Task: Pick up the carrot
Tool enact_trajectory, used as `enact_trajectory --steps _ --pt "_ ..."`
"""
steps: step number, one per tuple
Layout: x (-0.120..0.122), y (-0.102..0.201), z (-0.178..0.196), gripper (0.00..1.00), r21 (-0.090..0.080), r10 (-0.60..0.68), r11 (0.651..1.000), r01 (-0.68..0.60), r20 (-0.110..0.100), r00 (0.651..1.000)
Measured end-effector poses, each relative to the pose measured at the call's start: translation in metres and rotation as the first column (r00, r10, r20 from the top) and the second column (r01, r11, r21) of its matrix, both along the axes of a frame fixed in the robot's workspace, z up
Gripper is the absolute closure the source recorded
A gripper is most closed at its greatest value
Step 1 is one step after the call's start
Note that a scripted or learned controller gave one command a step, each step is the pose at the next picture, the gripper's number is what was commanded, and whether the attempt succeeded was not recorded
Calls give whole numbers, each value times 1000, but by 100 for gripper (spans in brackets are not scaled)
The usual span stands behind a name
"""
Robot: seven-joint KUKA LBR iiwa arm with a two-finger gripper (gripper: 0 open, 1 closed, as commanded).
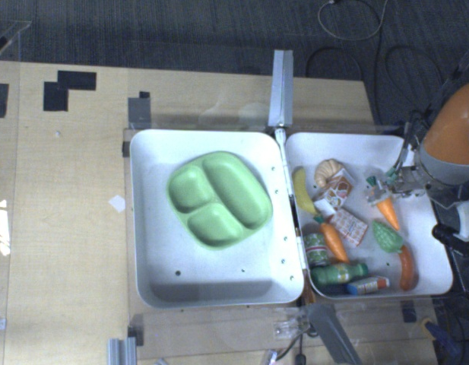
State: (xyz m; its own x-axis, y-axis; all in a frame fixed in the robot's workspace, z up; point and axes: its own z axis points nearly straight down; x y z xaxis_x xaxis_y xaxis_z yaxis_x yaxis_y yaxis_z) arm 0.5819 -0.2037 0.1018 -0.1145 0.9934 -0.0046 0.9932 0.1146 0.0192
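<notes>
1. Two white bins sit side by side; nearest us in the right bin (439,284) lie a green bottle (339,273) and a red sausage (406,268)
2. Just beyond, we see one carrot (334,241) beside a can (315,249), near the bin's left wall
3. A second carrot (387,214) lies farther right, leafy end just below the gripper (392,182)
4. We cannot tell whether the gripper is wide or narrow, or whether it is touching that carrot
5. A banana (301,191) lies along the left wall
6. In the left bin (143,204) rests a green divided plate (219,198)
</notes>
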Motion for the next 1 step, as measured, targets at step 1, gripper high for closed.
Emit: enact_trajectory --steps 1 --pt "-15 55 102 100 2 -117 993 117 -13 993"
